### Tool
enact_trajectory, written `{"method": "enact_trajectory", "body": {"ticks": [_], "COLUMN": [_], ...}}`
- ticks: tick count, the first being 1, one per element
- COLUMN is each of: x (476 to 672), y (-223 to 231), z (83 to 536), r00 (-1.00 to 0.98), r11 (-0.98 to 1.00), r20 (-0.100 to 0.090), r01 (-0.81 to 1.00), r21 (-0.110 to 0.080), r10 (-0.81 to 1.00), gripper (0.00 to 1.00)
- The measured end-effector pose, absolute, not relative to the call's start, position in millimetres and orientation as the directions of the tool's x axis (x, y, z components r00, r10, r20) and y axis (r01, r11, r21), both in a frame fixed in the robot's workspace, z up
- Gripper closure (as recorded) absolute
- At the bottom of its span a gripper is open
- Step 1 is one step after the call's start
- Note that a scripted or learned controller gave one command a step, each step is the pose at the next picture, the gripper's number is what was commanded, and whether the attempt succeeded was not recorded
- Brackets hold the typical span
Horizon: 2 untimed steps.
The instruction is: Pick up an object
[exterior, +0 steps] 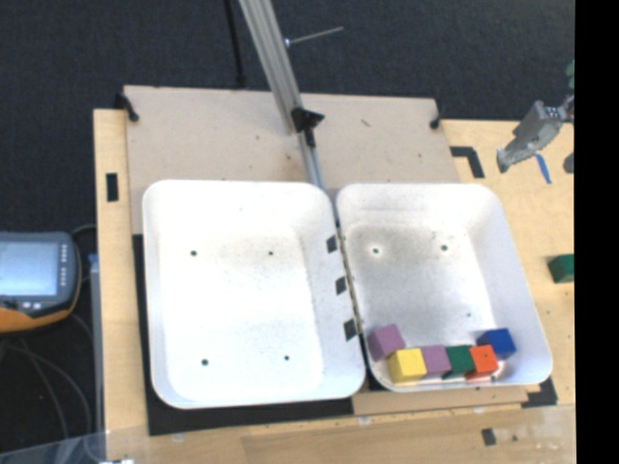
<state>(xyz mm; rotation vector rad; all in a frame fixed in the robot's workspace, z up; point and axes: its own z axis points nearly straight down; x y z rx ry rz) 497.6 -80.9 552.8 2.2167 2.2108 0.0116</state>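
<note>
Where arm enters, fingers point(527, 143) blurred, spread indiscernible; green block point(562, 268) cut off at right.

At the upper right of the frame, a pale grey metal gripper point(525, 143) with angular, blocky parts is seen, and a thin blue strip is shown just beside it.

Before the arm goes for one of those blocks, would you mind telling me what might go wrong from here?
The blocks sit packed in a row against the near wall of the right bin, so fingers may have little room between neighbours or could strike the rim. The purple block and yellow block touch; closing on one might drag the other. The gripper is well outside the bin, so a long approach remains.
</note>
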Motion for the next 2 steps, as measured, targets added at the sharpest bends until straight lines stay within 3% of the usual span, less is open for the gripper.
{"method": "enact_trajectory", "body": {"ticks": [1, 2], "x": [507.6, 508.2], "y": [-34.0, -37.0], "z": [460.3, 475.8], "r00": [-0.006, -0.002], "r11": [0.006, 0.002], "r20": [0.000, -0.002], "r01": [1.000, 1.000], "r21": [-0.005, 0.005], "r10": [1.000, 1.000], "gripper": [0.00, 1.00]}}
